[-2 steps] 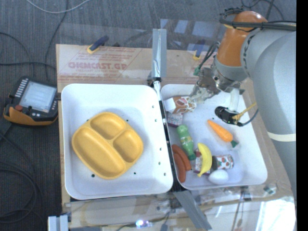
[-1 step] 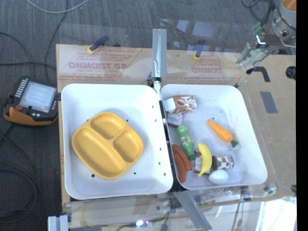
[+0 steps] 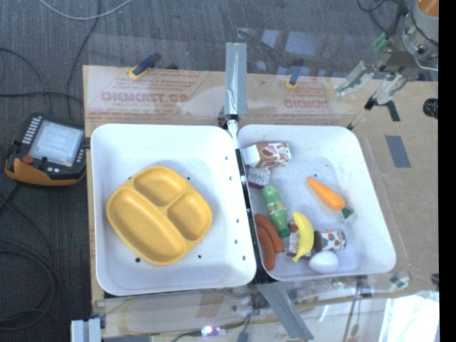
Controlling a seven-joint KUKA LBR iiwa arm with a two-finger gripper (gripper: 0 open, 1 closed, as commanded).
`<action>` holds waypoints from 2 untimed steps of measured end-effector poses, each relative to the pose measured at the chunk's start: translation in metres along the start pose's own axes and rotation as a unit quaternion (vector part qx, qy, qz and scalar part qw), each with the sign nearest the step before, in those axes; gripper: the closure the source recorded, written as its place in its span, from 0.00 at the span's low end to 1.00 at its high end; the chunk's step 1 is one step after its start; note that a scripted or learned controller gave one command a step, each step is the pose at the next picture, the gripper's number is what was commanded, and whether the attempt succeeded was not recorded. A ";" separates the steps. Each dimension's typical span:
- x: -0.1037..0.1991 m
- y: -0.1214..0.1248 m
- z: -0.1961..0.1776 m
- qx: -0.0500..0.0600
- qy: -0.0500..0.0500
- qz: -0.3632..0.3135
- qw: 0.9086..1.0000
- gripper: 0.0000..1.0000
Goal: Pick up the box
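Orange and black at your far left: a handheld pendant (image 3: 44,150) with a lit screen lies on the floor beside the desk (image 3: 164,95), its cable trailing off. Moving right, you reach the left bin (image 3: 114,137), which holds a yellow divided tray (image 3: 159,213) sitting at a slant, three compartments facing up. A blue-and-yellow clamp (image 3: 144,64) grips the back edge of the desk above that bin.

Across the seam where the two bins meet, you come to the right bin (image 3: 356,162). The box (image 3: 268,154) lies on its side in the near-left top corner of this bin, close against the dividing wall, a brown and white carton with a printed face. Just below it you see a green bottle (image 3: 275,206), then a red sausage (image 3: 267,239) along the left wall. To their right sit a yellow banana (image 3: 303,234), a small printed can (image 3: 329,241) and a white egg (image 3: 323,261), the three bunched together near the front rim. An orange carrot (image 3: 327,193) lies apart in the middle of the bin.

At the upper right, the hand (image 3: 372,84) hovers outside the right bin, past its back corner, well apart from the box. Its fingers are spread apart with nothing between them.
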State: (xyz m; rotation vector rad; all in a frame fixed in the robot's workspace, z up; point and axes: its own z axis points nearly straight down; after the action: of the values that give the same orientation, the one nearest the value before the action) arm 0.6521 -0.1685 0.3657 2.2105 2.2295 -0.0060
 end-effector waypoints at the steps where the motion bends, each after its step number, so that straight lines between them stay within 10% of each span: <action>1: 0.000 0.000 0.000 0.000 0.000 0.000 1.000 0.00; 2: 0.022 -0.018 -0.068 0.000 0.001 0.105 0.995 0.00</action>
State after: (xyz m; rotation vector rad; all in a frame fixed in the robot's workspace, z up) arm 0.6343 -0.1462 0.4338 2.4324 1.9866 -0.0042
